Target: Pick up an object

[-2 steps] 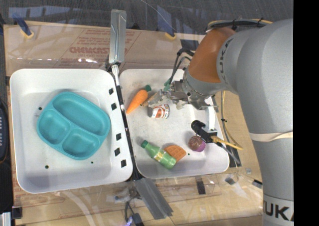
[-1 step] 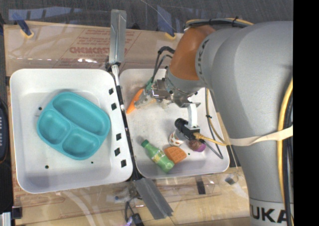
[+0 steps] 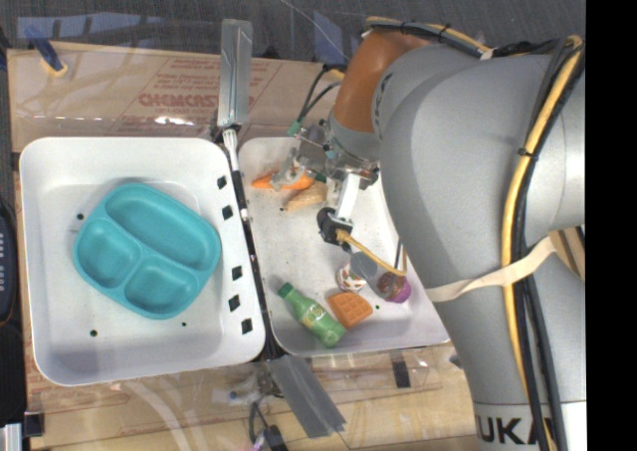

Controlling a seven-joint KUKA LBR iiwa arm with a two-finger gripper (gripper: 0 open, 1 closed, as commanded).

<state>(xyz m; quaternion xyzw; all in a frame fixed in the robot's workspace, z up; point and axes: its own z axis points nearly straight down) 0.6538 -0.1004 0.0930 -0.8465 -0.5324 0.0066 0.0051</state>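
Small toy foods lie scattered in the right-hand shallow white bin (image 3: pixel 299 335): an orange carrot-like piece (image 3: pixel 267 181) and a tan bread-like piece (image 3: pixel 304 198) near its far edge, a green plastic bottle (image 3: pixel 311 315) and an orange waffle-textured cracker (image 3: pixel 350 309) near its front edge, a purple-ended piece (image 3: pixel 393 287) towards its right side. The pincer (image 3: pixel 317 162) hangs just over the far-edge pieces; whether it is open or closed cannot be told. The left-hand white bin (image 3: pixel 60 339) holds a turquoise divided plastic plate (image 3: pixel 146 248) on the worktop.

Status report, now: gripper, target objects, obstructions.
Gripper low over right bin's far end, grip unclear. Orange toy beside it; green bottle and cracker at near end. Teal tray in left bin.
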